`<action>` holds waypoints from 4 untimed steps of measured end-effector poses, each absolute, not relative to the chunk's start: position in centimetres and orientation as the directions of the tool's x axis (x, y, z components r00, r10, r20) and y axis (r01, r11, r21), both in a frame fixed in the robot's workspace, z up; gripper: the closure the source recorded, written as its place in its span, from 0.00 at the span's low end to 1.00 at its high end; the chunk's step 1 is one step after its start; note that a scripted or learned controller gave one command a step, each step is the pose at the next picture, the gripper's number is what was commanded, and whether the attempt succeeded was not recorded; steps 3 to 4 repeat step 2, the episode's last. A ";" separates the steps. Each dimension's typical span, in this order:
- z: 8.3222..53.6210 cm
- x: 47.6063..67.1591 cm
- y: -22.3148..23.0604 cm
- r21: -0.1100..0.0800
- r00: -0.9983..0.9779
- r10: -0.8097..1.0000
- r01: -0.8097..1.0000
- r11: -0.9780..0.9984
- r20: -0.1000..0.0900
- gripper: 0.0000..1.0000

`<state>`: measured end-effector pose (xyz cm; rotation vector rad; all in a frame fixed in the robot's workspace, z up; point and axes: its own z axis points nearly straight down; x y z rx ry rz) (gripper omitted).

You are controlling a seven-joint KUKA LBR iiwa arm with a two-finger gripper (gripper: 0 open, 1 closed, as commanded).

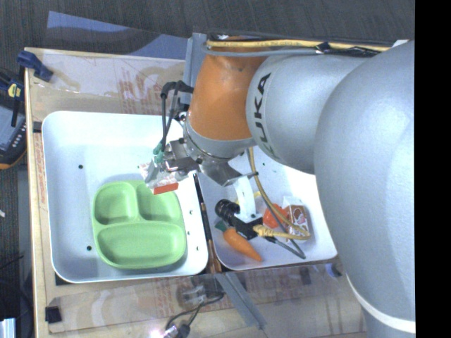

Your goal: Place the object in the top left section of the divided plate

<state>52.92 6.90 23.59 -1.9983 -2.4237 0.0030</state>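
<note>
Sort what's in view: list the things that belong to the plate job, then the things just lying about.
Belongs to the job:
- green divided plate, in the left bin
- gripper, above the plate's top right corner
- small red item just beneath the gripper, likely the object

Just lying about, in the right bin:
- carrot
- red packet

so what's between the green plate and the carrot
Only the bins' adjoining walls, in the camera view: green divided plate in the left bin, carrot in the right bin, nothing else between.
</note>
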 end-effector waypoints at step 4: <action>21.5 51.5 11.9 -0.004 -0.125 0.992 0.992 0.125 -0.001 0.00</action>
